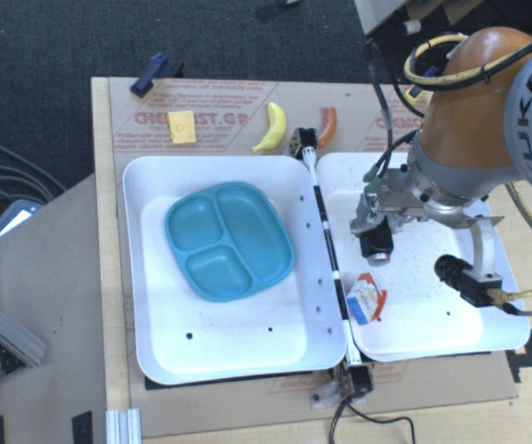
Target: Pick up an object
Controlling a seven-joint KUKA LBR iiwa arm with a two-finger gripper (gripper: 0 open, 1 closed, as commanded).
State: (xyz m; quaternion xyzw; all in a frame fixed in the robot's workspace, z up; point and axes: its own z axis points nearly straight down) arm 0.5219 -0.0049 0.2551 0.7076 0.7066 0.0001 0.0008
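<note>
Presently, the following items are recorded, each placed by reference to the blue three-compartment plate (228, 240).

1. Blue three-compartment plate. It is laid flat in the left white bin (154, 331), nearer that bin's far side, with bare white floor shown around it.

2. Right white bin (432, 336). It is set directly right of the plate's bin, and the two rims are joined along one shared edge.

3. Small packet (367, 300), white with red and blue print. It is found to the right of the plate and a little nearer the camera, on the floor of the right white bin, just past the shared edge. It is seen lying loose, apart from the gripper.

4. Gripper (374, 239), carried on the grey arm with its orange band (474, 100). It is held over the right white bin, right of the plate and level with the plate's middle, just beyond the packet. Whether it is spread or closed cannot be told from this view.

5. Items on the cardboard-covered bench (108, 248), all beyond the plate. A yellow banana (270, 128) is placed just past the plate's far right corner. An orange-red curved toy (327, 126) is set further right. A yellow square block (181, 129) is set past the plate's far left. A dark blue object (150, 74) is placed further off, at the bench's far edge.
</note>
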